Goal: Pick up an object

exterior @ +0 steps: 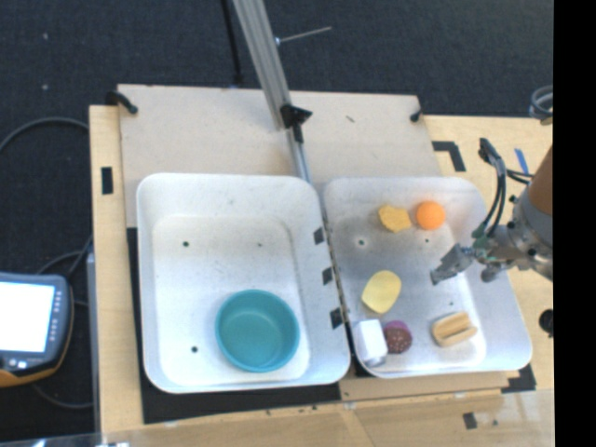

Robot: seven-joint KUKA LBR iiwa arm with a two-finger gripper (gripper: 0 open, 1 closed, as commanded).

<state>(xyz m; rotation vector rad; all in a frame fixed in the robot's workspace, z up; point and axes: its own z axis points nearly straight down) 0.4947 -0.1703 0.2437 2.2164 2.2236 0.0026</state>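
A single fixed camera is mounted above the bench (pixel 233 128) and looks down at a slant. Both bins, left (pixel 158 250) and right (pixel 503 333), fit in frame at medium range, with dark floor (pixel 112 26) visible beyond the bench's far edge.

2 white bins (pixel 149 250) – the left w/ 1 teal bowl (pixel 258 331). Right of the bowl, 6 small objs: 2 yellow, 1 orange ball (pixel 429 215), 1 white, 1 maroon, 1 tan.
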